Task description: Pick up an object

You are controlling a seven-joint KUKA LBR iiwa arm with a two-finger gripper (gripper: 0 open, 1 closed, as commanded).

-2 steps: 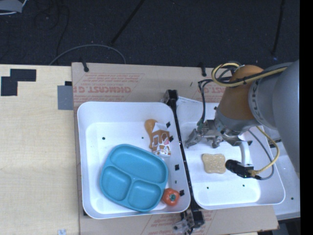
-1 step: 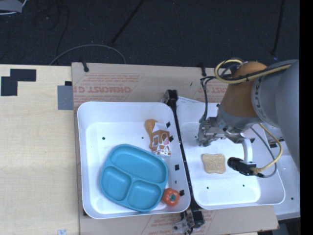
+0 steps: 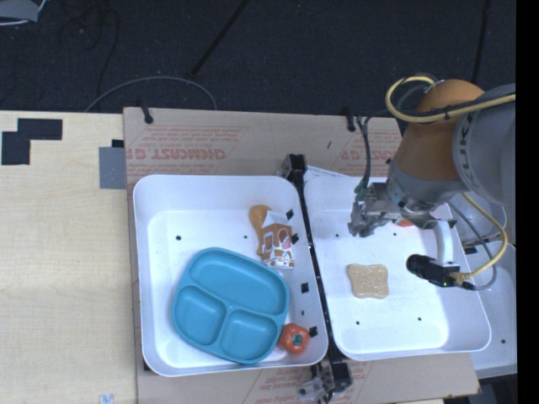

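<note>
The gripper (image 3: 364, 223) hangs low over the back part of the right bin (image 3: 472, 331), close to the wall between the two bins. It is dark and small here, and I cannot tell if it is open or closed, or if it touches the floor of the bin. Nothing can be seen held in it.

A flat tan slice of bread (image 3: 368, 280) lies in the right bin, nearer the front than the gripper and apart from it. To the right of the bread a black part with yellow wires (image 3: 431, 269) sticks out over the bin.

The big grey and orange arm (image 3: 438, 146) hides the back right corner of this bin.

In the left bin (image 3: 156, 225) a blue tray (image 3: 227, 303) with three parts lies flat. A small red tomato (image 3: 294, 338) sits just beside its front corner. Behind the tray lies a brown and white thing (image 3: 274, 238), hard to make out.
</note>
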